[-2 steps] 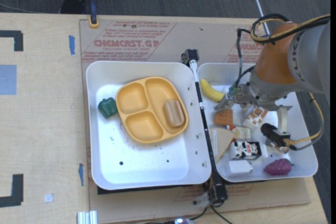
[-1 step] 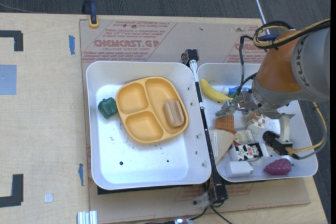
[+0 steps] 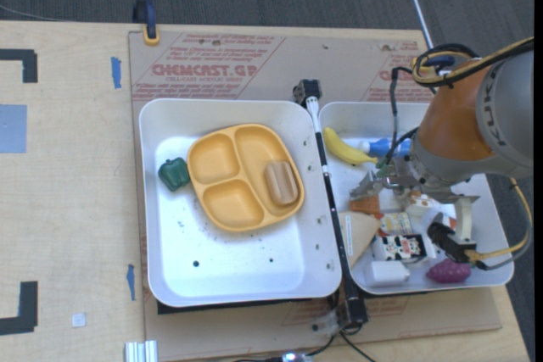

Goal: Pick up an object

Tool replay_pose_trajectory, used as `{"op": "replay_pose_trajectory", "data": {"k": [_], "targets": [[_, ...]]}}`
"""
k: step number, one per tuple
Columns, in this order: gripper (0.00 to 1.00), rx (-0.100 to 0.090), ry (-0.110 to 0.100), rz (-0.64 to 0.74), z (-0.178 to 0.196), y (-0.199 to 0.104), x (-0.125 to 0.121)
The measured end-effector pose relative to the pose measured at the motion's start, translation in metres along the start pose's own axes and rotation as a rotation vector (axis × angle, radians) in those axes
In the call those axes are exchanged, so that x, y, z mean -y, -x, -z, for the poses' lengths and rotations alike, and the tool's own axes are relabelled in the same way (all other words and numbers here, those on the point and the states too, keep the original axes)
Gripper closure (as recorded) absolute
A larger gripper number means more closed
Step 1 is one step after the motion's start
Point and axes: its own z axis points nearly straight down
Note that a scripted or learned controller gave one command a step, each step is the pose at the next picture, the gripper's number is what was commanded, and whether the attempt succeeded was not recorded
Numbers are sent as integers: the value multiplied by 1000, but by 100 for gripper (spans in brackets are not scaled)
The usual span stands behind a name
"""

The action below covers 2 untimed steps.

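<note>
Many small things lay in the right bin: a banana, a purple lump, a white box. Any could be picked. The gripper hung low over them, likely hunting; its grip I couldn't tell. The left bin held a yellow tray and a green toy.

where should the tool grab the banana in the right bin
Across the middle of the banana, from straight above. It lies flat near the right bin's back left corner, curved, running from upper left to lower right. Its narrow width suits a pinch across the body. The bin wall is close at its left end, so the middle seems safer.
</note>
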Motion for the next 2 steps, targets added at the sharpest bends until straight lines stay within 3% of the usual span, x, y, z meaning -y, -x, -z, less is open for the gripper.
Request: {"op": "replay_pose_trajectory", "data": {"k": [1, 2], "targets": [[0, 2, 2, -1, 0, -1, 6], [100, 3, 7, 0, 11, -1, 5]]}}
